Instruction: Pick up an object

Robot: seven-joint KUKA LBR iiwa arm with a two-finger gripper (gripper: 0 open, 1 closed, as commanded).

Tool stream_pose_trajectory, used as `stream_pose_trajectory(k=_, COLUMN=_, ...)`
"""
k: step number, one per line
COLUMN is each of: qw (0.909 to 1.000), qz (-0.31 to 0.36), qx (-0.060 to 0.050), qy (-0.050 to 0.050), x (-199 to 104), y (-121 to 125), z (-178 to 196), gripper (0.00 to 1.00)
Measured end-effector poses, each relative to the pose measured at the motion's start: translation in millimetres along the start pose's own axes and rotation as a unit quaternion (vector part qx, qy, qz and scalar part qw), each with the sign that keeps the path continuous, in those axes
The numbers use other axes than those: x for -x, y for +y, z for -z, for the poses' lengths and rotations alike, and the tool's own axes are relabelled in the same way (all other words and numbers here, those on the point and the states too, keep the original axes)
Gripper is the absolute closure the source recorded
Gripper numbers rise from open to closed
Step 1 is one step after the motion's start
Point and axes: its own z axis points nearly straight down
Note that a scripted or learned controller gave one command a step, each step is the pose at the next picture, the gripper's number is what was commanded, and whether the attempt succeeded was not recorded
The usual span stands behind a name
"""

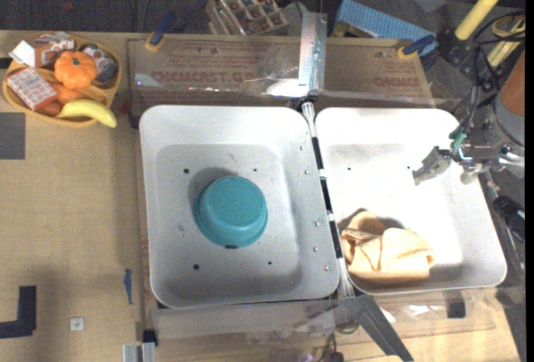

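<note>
**Gripper hovers over the right bin, nothing between its fingers**

Camera view: Two shallow white bins sit side by side on the desk [67, 210]. The left bin [167, 131] holds a teal bowl [232, 211], turned upside down, near the middle of its floor. The right bin [392, 131] holds a crumpled tan cloth [385, 250] lying against its near-left corner, close to the wall shared with the other bin.

The arm comes in from the right, and the gripper [430, 167] is over the upper right part of the right bin, well apart from the cloth. Its fingers point left and look slightly parted, with nothing held between them.

At the desk's far left corner, a yellow dish [21, 98] carries a banana [88, 111], a small orange pumpkin [75, 69] and some packets. Cardboard [209, 72] stands behind the bins.
</note>
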Motion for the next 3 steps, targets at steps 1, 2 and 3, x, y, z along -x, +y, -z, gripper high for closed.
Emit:
stream_pose_trajectory(k=1, qw=1.0000, qz=0.003, qx=0.000, qy=0.000, x=-23, y=-41, z=-66, gripper=0.00)
stream_pose_trajectory(k=2, qw=0.9978, qz=0.066, qx=0.005, qy=0.000, x=-22, y=-46, z=-145, gripper=0.00)
stream_pose_trajectory(k=3, qw=0.9978, qz=0.066, qx=0.005, qy=0.000, x=-22, y=-47, z=-145, gripper=0.00)
